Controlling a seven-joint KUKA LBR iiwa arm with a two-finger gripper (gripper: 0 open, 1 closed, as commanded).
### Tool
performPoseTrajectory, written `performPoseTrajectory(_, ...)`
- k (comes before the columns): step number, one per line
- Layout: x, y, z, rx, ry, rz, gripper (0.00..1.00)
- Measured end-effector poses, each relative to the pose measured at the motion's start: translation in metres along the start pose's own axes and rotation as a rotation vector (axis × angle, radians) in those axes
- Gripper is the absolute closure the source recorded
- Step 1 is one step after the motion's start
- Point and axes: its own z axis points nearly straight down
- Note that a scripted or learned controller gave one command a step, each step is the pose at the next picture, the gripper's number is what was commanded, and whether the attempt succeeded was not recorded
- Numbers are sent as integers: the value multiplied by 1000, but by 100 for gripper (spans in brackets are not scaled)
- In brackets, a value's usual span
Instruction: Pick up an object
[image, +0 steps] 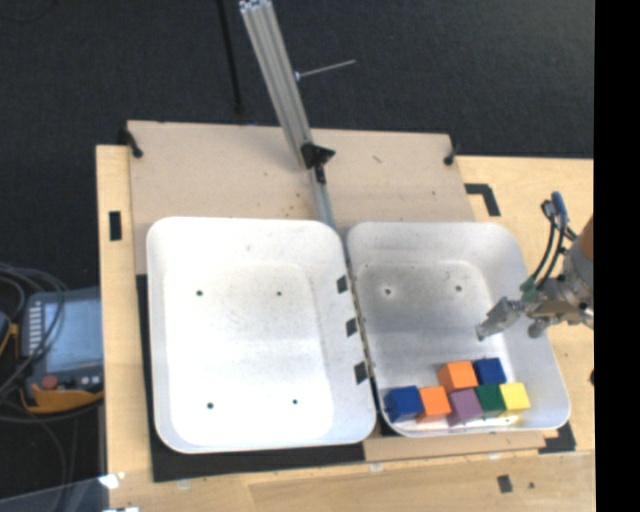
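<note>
Several coloured blocks lie clustered at the front of the right bin (420, 250): a blue block (403, 402), an orange block (435, 401), a purple block (465, 404), a green block (490, 398) and a yellow block (514, 396) in a row. A second orange block (459, 375) and a second blue block (489, 371) sit just behind them. My gripper (516, 323) hangs over the bin's right side, a little behind the blocks. It is open, with nothing between its fingers (494, 322).
The left bin (240, 330) sits beside the right one, with small clips along the shared edge. A slanted metal pole (285, 90) rises behind the bins. A control pendant (60, 345) with cables lies off the bench at the left.
</note>
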Motion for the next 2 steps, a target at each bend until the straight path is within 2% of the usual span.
performPoseTrajectory(1, 5, 4, 60, 1, 1, 0, 0)
performPoseTrajectory(2, 5, -3, 104, -2, 0, -1, 0)
